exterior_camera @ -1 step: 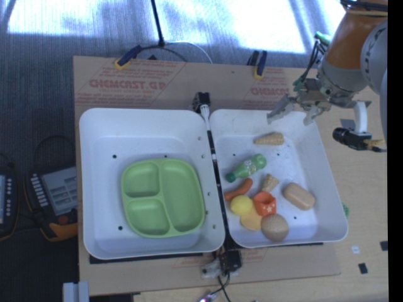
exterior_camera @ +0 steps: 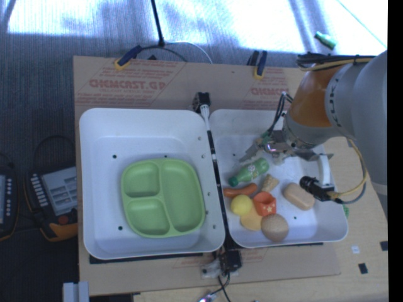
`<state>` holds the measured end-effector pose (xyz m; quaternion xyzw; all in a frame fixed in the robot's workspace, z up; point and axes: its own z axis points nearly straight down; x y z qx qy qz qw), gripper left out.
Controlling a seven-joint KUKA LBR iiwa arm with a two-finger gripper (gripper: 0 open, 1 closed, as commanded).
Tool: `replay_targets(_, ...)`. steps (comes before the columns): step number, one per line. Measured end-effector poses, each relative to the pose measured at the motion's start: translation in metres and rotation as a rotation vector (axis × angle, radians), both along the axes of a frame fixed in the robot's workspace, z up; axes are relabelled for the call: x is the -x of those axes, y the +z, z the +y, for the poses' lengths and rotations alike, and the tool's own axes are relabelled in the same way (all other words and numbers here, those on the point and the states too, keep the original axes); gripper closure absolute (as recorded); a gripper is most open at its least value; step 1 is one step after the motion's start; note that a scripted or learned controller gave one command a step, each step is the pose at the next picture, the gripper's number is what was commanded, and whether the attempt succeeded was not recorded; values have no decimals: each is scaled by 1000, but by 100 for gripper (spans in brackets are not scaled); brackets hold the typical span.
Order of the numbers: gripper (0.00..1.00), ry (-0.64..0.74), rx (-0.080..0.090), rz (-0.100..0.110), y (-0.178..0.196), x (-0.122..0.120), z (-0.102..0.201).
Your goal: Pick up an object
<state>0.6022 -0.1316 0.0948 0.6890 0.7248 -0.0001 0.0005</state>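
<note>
Hovering over the right bin (exterior_camera: 327, 231) toward the worktop's far edge, claw (exterior_camera: 275, 147), grip state indeterminable, risks glancing off the slanted green bottle (exterior_camera: 249, 172).

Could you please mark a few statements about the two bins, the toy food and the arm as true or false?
1. The green divided plate lies in the left bin. True.
2. The green bottle lies in the left bin. False: it lies in the right bin, above the carrot.
3. The gripper is over the right bin. True.
4. The round brown item sits at the far edge of the right bin. False: it sits near the bin's front edge, below the orange-red piece.
5. The divided plate is loaded with toy food. False: its compartments hold nothing.
</note>
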Motion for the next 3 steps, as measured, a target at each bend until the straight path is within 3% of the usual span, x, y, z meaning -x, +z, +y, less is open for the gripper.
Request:
replay_targets(1, 0, -83, 8, -21, -4, 37, 28)
replay_targets(3, 0, -83, 7, -20, -4, 37, 28)
